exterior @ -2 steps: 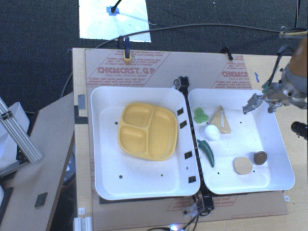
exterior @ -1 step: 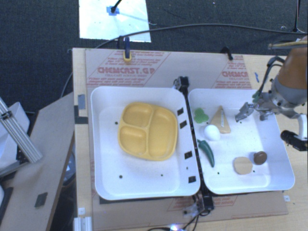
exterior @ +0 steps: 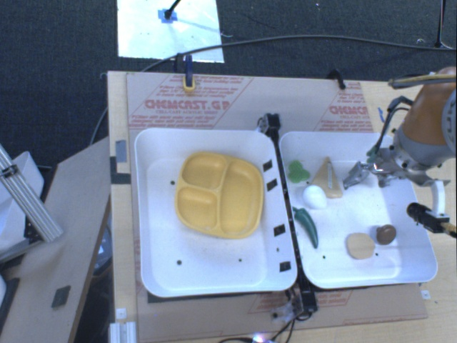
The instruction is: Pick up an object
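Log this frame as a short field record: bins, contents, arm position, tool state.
left bin: holds a yellow divided plate
right bin: green leafy piece, pale wedge, white egg, green pepper, tan round piece, small brown piece
arm: reaches in from the right, over the right bin's upper part
tool: above the bin floor, right of the wedge, nothing seen between its fingers
tool state: cannot tell
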Tool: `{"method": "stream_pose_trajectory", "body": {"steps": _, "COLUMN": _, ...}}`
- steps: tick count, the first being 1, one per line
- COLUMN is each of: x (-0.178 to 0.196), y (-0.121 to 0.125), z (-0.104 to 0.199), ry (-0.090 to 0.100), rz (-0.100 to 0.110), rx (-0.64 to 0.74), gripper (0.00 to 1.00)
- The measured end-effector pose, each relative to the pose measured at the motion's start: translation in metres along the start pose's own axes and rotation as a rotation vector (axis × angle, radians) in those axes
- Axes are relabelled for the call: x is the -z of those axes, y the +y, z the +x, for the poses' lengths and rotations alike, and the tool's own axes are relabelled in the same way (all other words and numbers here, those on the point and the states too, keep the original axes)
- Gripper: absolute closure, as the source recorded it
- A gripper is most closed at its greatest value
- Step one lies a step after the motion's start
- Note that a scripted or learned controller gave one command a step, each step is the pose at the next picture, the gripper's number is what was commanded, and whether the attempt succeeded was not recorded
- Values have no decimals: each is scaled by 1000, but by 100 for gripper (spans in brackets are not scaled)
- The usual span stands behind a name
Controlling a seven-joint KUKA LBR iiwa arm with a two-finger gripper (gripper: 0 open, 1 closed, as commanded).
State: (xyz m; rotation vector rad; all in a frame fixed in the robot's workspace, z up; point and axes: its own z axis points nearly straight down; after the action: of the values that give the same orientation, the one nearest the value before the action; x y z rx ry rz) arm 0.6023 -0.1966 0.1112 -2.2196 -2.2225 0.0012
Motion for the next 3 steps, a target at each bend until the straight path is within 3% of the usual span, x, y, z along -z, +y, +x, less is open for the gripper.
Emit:
{"method": "stream_pose_trajectory", "body": {"steps": 1, "x": -27, "y": 1, "z": 0, "ry": 0, "rz": -2, "rx": 0, "gripper": 0}}
{"method": "stream_pose_trajectory", "body": {"steps": 2, "x": -15, "y": 2, "z": 0, "ry": -2, "rz": -6, "rx": 1, "gripper": 100}}
{"method": "stream_pose_trajectory", "body": {"steps": 3, "x": 49, "y": 8, "z": -1, "ry": -2, "rz": -8, "rx": 4, "gripper": 100}}
